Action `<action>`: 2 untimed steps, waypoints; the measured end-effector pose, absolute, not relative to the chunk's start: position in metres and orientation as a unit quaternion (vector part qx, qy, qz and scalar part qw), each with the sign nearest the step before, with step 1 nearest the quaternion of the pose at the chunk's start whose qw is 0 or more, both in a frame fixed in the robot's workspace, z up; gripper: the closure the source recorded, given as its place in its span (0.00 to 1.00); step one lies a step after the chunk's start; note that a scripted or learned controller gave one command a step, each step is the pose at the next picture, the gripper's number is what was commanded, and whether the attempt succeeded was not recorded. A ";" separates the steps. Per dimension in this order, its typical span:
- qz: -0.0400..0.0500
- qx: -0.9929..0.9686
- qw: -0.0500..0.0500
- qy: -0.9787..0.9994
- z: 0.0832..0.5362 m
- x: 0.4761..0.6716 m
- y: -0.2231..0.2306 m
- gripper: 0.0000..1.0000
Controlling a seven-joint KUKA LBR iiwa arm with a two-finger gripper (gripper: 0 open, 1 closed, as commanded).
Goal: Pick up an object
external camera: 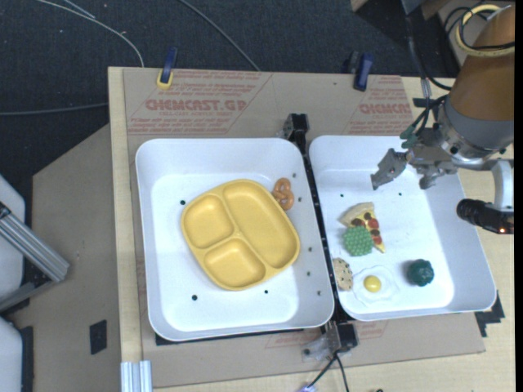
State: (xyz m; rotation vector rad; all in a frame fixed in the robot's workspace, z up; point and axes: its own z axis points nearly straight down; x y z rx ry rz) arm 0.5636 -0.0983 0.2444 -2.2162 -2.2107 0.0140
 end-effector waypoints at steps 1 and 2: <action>0.000 -0.707 0.001 -0.707 0.251 0.566 -0.098 0.00; 0.002 -0.707 0.003 -0.707 0.203 0.565 -0.089 0.00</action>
